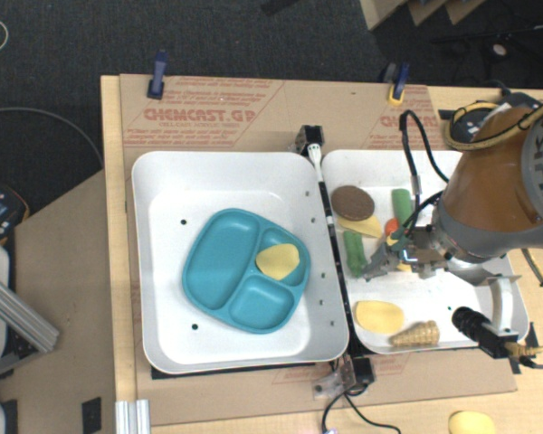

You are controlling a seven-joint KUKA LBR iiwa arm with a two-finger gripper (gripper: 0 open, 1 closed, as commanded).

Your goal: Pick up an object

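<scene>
I have the arm [493,188] reaching into the right bin [434,165], and the pincer [386,259] hangs low over the toys there. I cannot tell from here if it is apart or together, and I see nothing caught in it. The closest toy is a green stick [355,251] lying just beside the pincer, near the wall between the two bins. I think that is the one to go for.

To do this well, I want to line the pincer up across the narrow side of the green stick, not along it. I should come straight down, stay off the bin wall, and squeeze only when the stick sits in the middle. The toys are crowded, so a sloppy drop could push them around.

Everything looks like smooth, hard plastic play food. There is a round brown disc [353,202], flat like a cookie. A pale yellow blob [379,316] looks soft-edged and slippery. A bumpy tan cone [416,334] lies on its side. In the left bin [163,188] sits a blue tray [240,269] with three hollows, and a yellow piece [278,260] rests in one.
</scene>
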